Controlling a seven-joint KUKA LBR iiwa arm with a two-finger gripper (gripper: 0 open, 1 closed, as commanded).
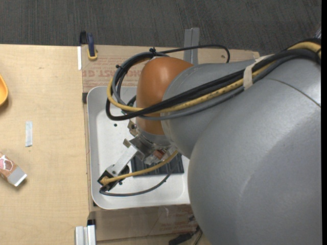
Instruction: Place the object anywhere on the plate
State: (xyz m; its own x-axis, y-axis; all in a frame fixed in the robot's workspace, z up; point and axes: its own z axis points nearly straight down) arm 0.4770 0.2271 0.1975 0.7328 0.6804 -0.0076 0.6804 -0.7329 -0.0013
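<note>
Object: I can't place it for sure; a dark slab (174,166) in the white bin (100,137), right under the gripper (152,156), may be it. Can't tell if the gripper is open or closed. Risk: the arm (255,152) blocks my view, so a missed grasp could go unnoticed.

You have a tan bench (46,86) with a white bin (94,137) resting on cardboard (110,65) toward its right. Left of the bin a pale strip (28,134) lies flat. Nearer, at the left edge, lies a brown-and-grey packet (11,170). Farther along that edge an orange piece (2,91) is cut off. A blue clamp (90,45) sits at the far edge.
</note>
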